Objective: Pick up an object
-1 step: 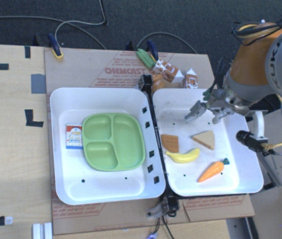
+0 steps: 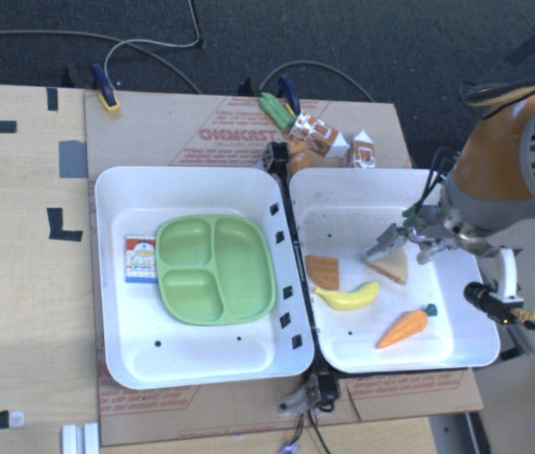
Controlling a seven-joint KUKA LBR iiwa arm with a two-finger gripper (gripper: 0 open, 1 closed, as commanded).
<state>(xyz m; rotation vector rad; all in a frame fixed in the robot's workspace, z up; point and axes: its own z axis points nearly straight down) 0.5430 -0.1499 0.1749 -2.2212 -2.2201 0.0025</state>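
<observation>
The right bin (image 2: pixel 343 189) holds a pale bread wedge (image 2: pixel 392 270), a brown square cracker (image 2: pixel 323 272), a yellow banana (image 2: pixel 348 297) and an orange carrot (image 2: pixel 403 328). My gripper (image 2: pixel 403 250) hangs low over the right bin, just above the bread wedge's upper edge. It is open, one grey finger (image 2: pixel 381 248) reaching left of the wedge and the other to its right. Nothing sits between the fingers. The arm's orange band (image 2: pixel 499 159) rises at the right.
The left bin (image 2: pixel 116 197) carries a green divided plate (image 2: pixel 217 268) and a small printed card (image 2: pixel 140 258) beside it. Small toy cartons (image 2: pixel 319 138) and a green item (image 2: pixel 277 112) lie behind the bins on the cardboard. A black divider (image 2: pixel 291 253) with clips separates the bins.
</observation>
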